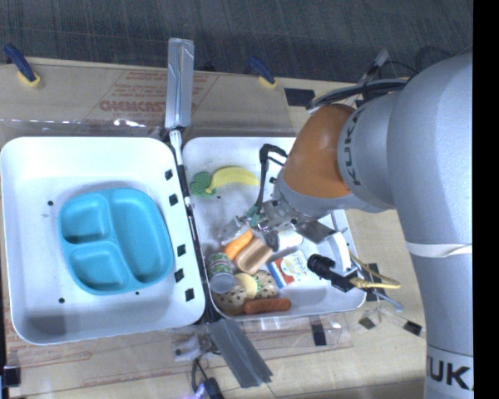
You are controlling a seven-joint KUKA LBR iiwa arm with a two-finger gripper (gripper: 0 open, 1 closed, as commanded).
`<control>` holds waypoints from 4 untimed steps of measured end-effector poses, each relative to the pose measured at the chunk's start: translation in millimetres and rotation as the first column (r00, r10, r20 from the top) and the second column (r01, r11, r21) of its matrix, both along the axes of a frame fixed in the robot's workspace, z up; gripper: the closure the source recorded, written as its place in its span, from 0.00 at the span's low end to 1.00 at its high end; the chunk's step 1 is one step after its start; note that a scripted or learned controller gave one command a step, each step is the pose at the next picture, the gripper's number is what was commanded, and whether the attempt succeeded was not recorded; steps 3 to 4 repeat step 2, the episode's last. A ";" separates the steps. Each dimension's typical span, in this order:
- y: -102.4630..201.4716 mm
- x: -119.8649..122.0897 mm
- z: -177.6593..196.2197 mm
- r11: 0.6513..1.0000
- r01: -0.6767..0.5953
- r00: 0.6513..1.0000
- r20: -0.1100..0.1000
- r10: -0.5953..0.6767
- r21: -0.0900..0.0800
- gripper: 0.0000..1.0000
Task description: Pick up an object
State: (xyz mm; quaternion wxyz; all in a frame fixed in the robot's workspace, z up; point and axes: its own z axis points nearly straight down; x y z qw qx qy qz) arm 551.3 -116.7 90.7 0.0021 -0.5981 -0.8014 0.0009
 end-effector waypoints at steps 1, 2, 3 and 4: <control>-0.1 1.2 10.6 1.000 -0.003 1.000 0.002 0.003 0.000 1.00; 52.7 20.9 125.4 0.989 0.148 0.989 0.009 -0.147 0.000 1.00; 52.7 20.9 125.4 0.989 0.148 0.989 0.009 -0.147 0.000 1.00; 52.7 20.9 125.4 0.989 0.148 0.989 0.009 -0.147 0.000 1.00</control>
